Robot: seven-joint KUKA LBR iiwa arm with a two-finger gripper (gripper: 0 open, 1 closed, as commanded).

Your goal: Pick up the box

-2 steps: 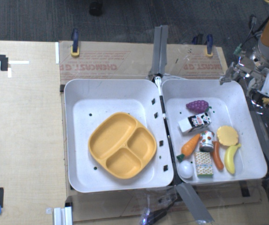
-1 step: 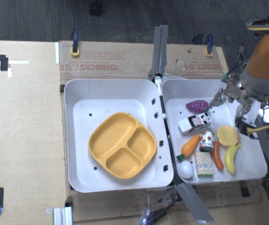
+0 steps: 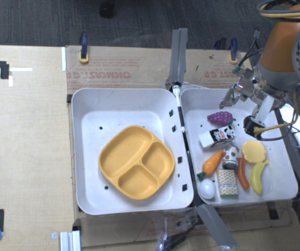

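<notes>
arm (image 3: 286, 41): grey with orange band, at upper right, above far corner of right bin.
gripper (image 3: 232, 97): low over upper part of right bin (image 3: 192, 140), just above the grapes, apart from them; fingers too small and dark to read, cannot tell if wide or narrow; nothing seen between them.
box (image 3: 217, 137): white with black cow pattern, lying flat and tilted, middle of right bin, just below purple grapes (image 3: 219, 118), touching top of carrot (image 3: 211, 162).
other things in right bin: small can (image 3: 230, 157), yellow round piece (image 3: 254, 151), banana (image 3: 258, 175), red chili (image 3: 242, 173), cracker packet (image 3: 227, 183), white egg (image 3: 207, 189).
left bin (image 3: 87, 140): yellow divided plate (image 3: 136, 162), slightly turned, near centre.
</notes>
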